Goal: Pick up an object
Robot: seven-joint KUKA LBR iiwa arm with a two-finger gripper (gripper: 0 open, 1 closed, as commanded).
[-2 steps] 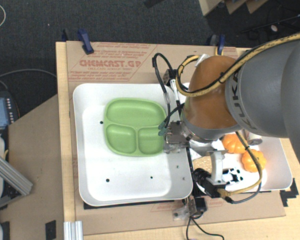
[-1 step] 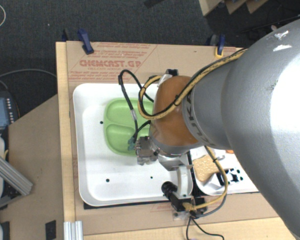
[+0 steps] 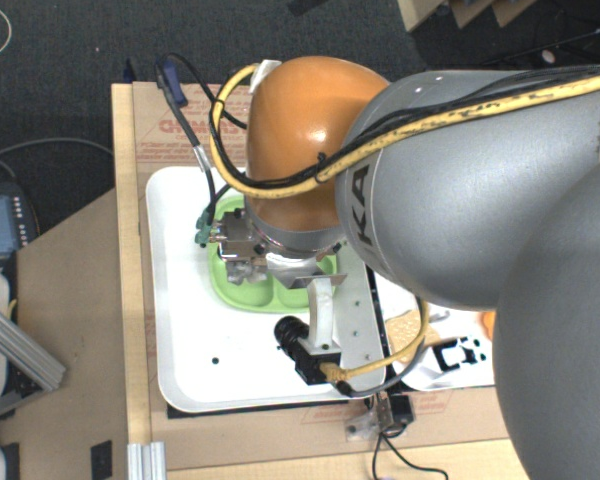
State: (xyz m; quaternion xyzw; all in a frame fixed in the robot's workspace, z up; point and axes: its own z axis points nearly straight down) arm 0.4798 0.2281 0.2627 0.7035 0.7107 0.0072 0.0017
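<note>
Over the left bin [image 3: 180, 368] you have the arm [image 3: 480, 198] reaching in from the right, its grey bulk covering most of the right half of the view and nearly all of the second bin. Your orange band [image 3: 300, 128] sits right above the wrist, directly over the middle of the left bin, and it hides what lies straight beneath it. Your gripper [image 3: 245, 253] hangs below that band, down low over a green object [image 3: 235, 286]; whether it is open or closed you cannot tell from this angle, because the wrist and its fittings cover it. You cannot tell either whether it touches the green object or hangs just above it.

That green object lies in the upper middle part of the left bin, on the white floor, with a rounded edge showing toward the bin's near side and a second bit of green peeking out at the right of the wrist. Much of it is hidden under the arm, so you cannot make out its full shape.

A yellow cable [image 3: 225, 158] loops around the orange band on the left, alongside a black cable [image 3: 195, 153] that runs up toward the bench's far edge. A black camera mount [image 3: 300, 348] hangs from a white bracket [image 3: 345, 318] on the wrist, over the near part of the bin. One small dark speck [image 3: 215, 360] sits on the bin floor, well apart from the green object
</note>
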